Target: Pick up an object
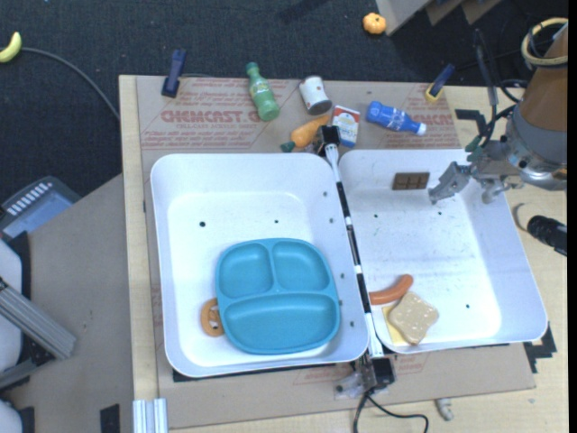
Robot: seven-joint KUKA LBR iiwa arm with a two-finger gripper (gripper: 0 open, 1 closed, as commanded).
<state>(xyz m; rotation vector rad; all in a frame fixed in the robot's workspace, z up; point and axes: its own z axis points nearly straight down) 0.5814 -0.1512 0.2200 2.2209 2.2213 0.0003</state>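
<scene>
My gripper [469,186] hangs over the far right part of the right bin [505,269], fingers spread open with nothing between them. A brown chocolate bar [410,181] lies flat on the bin floor just left of the left finger [445,186], apart from it. At the near left corner of the same bin lie an orange sausage [390,290] and a slice of toast [412,318], touching each other. The grey arm with its orange band [548,106] comes in from the right edge.
The left bin [180,206] holds a blue divided plate [277,294] with a pretzel [211,317] tucked under its left edge. Behind the bins lie a green bottle [262,93], a can [314,94], a blue bottle [395,117], a carrot [306,133] and a small carton [344,124].
</scene>
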